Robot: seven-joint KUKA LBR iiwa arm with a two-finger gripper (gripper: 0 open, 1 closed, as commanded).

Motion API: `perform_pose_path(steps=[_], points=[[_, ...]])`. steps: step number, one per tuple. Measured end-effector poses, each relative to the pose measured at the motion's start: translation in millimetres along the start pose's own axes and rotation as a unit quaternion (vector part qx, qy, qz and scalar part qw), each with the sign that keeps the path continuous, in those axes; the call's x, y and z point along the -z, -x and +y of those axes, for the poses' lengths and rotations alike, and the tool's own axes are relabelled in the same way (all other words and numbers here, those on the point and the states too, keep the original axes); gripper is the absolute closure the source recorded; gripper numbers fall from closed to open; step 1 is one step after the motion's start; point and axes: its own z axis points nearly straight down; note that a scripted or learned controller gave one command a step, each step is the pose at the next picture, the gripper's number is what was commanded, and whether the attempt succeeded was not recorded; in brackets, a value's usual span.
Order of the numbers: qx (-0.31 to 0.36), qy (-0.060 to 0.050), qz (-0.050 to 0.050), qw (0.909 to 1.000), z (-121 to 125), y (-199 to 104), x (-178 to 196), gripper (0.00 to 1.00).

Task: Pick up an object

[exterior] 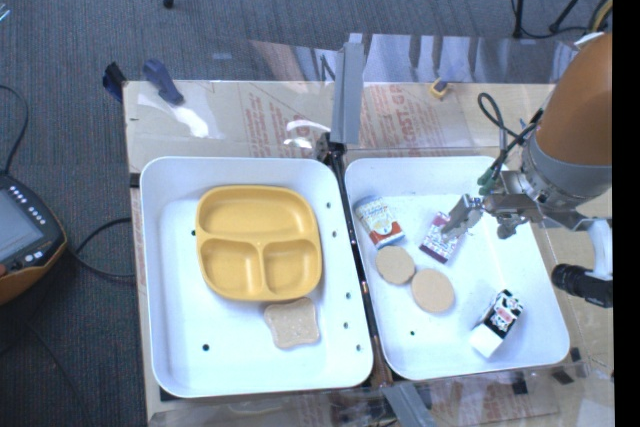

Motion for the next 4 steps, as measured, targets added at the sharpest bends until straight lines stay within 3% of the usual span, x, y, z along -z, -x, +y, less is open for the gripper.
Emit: perform_pose_path(steps=[1,2,3,4], points=[[-0.001,-0.005,0.001,1.0000,20,-31,-110,0.00],[-0.001,0.000,0.000,1.0000,89,-25,-140,0.00],[0.000,0.011,-0.001,0.9999,79,-25,-156,0.00],[-0.001,0.015,-0.002,0.9999,63,-26,-156,0.00]])
